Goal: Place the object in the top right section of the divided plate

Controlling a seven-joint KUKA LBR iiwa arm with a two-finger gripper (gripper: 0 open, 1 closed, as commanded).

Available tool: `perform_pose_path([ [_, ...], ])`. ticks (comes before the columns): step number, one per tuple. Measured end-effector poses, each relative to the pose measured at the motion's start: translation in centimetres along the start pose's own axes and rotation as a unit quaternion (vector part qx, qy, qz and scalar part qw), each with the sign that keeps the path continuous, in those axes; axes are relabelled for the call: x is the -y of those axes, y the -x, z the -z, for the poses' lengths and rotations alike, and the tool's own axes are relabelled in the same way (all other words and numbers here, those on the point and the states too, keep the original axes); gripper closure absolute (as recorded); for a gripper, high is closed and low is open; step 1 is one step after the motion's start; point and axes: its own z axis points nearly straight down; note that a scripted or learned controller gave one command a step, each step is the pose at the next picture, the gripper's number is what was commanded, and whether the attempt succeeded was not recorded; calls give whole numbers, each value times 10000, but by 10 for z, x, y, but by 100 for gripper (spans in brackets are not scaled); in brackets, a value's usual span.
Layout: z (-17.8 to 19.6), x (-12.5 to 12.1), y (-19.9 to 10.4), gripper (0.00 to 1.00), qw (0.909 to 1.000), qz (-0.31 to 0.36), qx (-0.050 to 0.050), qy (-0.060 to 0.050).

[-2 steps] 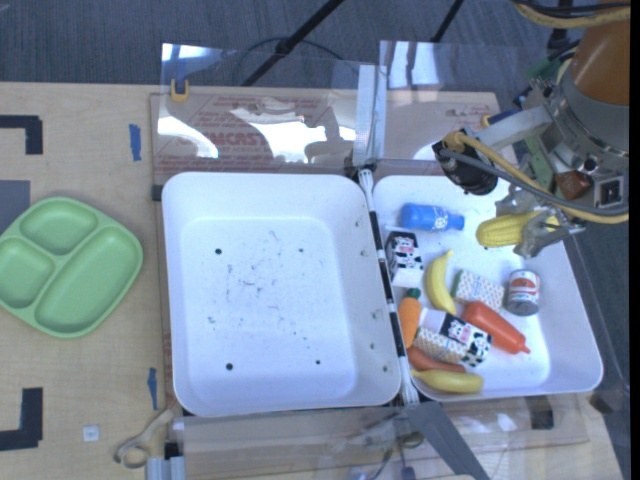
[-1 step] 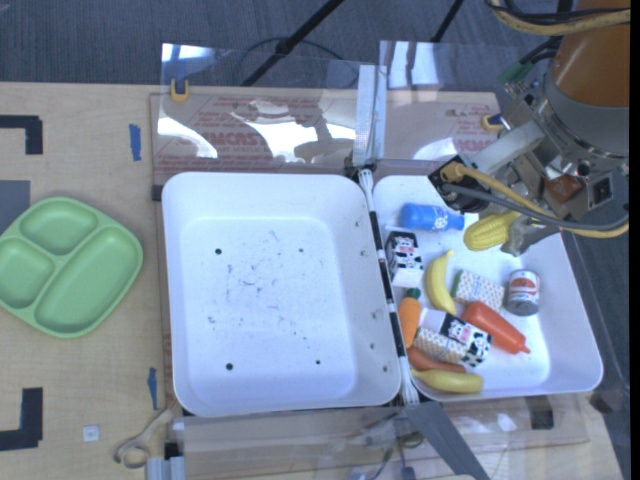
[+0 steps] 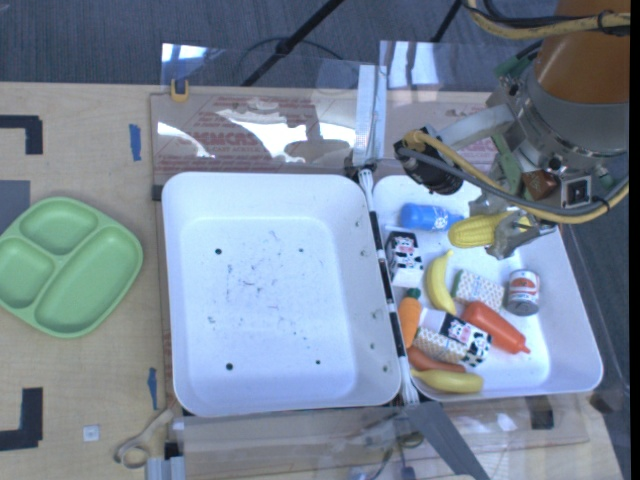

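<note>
One view (camera view, fixed overhead, slanted). The arm enters from the R of the frame. Its gripper (image 3: 513,233) is low over the right bin (image 3: 572,360), in the bin's upper half.

Nearest item: a corn cob (image 3: 475,232), touching or just beside the gripper on its L side. The cob's long axis runs approx. L–R across the frame, w/ its R end at the gripper. Judged the likely object of the task, since nothing else sits as close. Whether the gripper is clenched on the cob or released cannot be told from this angle, so no hold is claimed.

Neighbours: blue bottle (image 3: 430,215) just above-L of the cob, banana (image 3: 437,281) below it, small can (image 3: 522,292) below the gripper. All are apart from the gripper.

Key relation: the green divided plate (image 3: 92,280) lies on the bench (image 3: 80,138) at far L, well apart from the gripper, w/ the whole left bin (image 3: 270,278) between them. Judgement: any carry must run R-to-L across that bin and end over the plate's upper compartment nearest the bins.
</note>
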Motion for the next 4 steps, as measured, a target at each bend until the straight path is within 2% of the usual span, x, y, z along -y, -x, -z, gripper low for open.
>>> perform_pose_path([
  [1, 0, 73, -15, 100, 9997, 239, -6, 1],
  [2, 0, 8, -49, 100, 9887, 1498, 18, -6],
  [3, 0, 84, -17, 100, 10000, 3, -3, 1],
  [4, 1, 134, -28, 100, 9999, 108, -11, -8],
])
